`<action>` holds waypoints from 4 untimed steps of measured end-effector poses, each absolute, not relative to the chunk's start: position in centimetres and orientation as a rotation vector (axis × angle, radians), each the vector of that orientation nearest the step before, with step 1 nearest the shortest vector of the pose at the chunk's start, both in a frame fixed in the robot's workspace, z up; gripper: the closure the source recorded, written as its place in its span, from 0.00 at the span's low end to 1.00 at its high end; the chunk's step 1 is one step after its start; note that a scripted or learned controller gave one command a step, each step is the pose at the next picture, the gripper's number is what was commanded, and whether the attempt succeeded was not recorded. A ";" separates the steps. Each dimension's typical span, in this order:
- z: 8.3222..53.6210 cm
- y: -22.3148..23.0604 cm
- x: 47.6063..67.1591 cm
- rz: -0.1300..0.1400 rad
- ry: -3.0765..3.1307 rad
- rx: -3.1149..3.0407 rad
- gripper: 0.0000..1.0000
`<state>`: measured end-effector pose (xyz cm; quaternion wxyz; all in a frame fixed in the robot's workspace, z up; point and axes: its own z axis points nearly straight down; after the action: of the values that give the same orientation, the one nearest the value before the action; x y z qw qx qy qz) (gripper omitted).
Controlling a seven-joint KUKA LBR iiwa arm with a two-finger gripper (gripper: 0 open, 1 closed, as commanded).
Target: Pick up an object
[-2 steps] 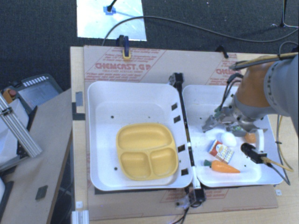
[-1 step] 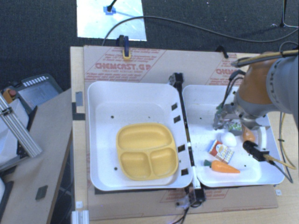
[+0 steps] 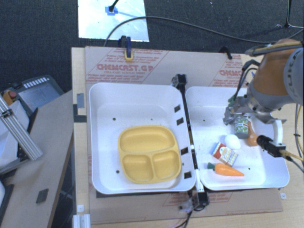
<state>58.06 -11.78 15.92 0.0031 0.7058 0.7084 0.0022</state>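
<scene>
I count one yellow tray (image 3: 149,153) in the left bin (image 3: 102,99); right bin (image 3: 204,103): one carrot (image 3: 228,170), egg (image 3: 232,141), carton (image 3: 224,154). Gripper (image 3: 239,122) over a green item (image 3: 242,127); grasp state I cannot tell

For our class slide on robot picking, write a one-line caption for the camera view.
Gripper hovers over the right bin near a carrot, carton and white ball; yellow tray in left bin.

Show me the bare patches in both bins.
Left bin: bare floor behind the yellow tray. Right bin: bare along the divider side, left of the pincer. Crowded: the front right, with egg, carton and carrot.
</scene>
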 end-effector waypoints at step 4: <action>25.7 0.5 59.1 0.005 2.233 2.211 1.00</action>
<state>59.12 0.47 25.68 -0.0004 0.7036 0.7106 0.0016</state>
